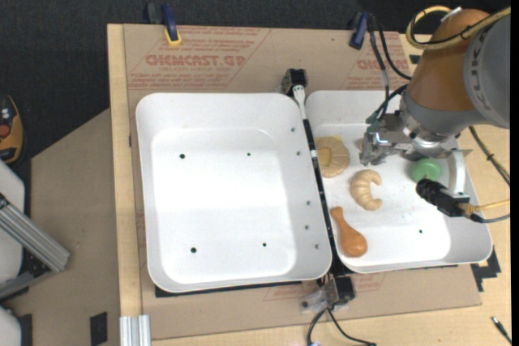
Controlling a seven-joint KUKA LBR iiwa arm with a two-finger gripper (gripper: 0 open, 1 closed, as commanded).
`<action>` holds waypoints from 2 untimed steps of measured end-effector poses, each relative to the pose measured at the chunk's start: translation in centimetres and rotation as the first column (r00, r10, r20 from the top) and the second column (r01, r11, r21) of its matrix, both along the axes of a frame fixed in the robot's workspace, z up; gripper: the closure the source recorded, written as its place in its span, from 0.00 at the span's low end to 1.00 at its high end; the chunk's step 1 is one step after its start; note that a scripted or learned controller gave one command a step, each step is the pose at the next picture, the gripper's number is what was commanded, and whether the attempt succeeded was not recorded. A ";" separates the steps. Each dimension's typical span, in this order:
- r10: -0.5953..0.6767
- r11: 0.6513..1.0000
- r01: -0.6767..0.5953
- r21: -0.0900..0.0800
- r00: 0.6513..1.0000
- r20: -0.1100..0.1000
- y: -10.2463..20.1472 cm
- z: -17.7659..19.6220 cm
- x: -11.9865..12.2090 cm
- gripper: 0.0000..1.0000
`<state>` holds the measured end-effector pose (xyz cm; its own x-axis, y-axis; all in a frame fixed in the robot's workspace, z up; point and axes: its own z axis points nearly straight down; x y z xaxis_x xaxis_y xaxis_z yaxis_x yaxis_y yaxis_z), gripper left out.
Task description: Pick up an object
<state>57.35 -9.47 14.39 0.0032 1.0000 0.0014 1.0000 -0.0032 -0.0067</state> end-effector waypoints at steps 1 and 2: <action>0.003 1.000 -0.003 -0.001 1.000 0.005 0.1 0.2 0.2 0.00; 0.002 1.000 -0.002 0.003 1.000 0.008 -0.5 -5.8 0.7 0.00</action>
<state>58.03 -9.96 8.57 0.0010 1.0000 0.0044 1.0000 -0.0010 0.0009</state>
